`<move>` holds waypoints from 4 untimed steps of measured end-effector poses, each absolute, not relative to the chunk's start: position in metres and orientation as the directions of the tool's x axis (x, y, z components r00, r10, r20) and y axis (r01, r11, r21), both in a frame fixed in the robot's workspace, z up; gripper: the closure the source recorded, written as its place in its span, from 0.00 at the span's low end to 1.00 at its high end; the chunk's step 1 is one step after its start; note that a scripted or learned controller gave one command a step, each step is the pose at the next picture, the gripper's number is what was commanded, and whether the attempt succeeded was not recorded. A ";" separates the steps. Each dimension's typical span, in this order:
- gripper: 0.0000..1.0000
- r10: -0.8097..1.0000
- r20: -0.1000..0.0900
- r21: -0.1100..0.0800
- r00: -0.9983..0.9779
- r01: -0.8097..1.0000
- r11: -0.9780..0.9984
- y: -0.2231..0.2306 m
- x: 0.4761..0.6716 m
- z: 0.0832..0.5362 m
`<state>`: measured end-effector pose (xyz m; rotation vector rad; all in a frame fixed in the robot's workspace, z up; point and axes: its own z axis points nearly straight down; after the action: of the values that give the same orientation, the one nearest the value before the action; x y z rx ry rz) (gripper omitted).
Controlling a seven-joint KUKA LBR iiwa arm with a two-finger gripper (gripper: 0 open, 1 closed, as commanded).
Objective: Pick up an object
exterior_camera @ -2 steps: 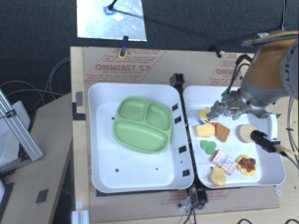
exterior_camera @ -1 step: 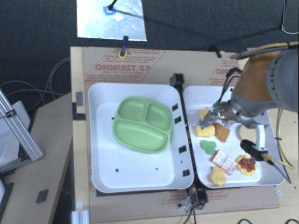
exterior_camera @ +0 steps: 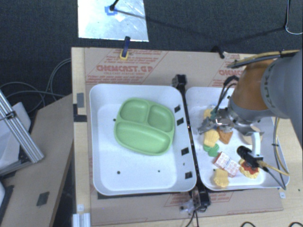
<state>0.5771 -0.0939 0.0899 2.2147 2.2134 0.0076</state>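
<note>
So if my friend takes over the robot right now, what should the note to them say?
Gripper: low inside the right bin, over the pile of toy food; I cannot tell whether it is open or shut, and nothing shows between its fingers.
Things: small yellow toy and orange piece just below the gripper; green piece, red-and-white packet and another yellow toy nearer the front. The green divided plate lies in the left bin.
Done: the arm has reached the toys.
Left: grab one and lift it.
</note>
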 end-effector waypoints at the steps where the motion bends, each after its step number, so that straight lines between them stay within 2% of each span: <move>1: 1.00 1.000 -0.013 0.025 0.002 1.000 -0.002 -0.097 0.580 0.104; 2: 1.00 1.000 -0.001 0.007 -0.004 1.000 0.004 -0.095 0.580 0.168; 3: 1.00 1.000 -0.001 0.008 -0.005 1.000 0.005 -0.095 0.582 0.222; 4: 1.00 1.000 0.002 0.001 -0.010 1.000 0.010 -0.037 0.582 0.219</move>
<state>0.5824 -0.0367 0.2186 2.2108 2.2335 0.0037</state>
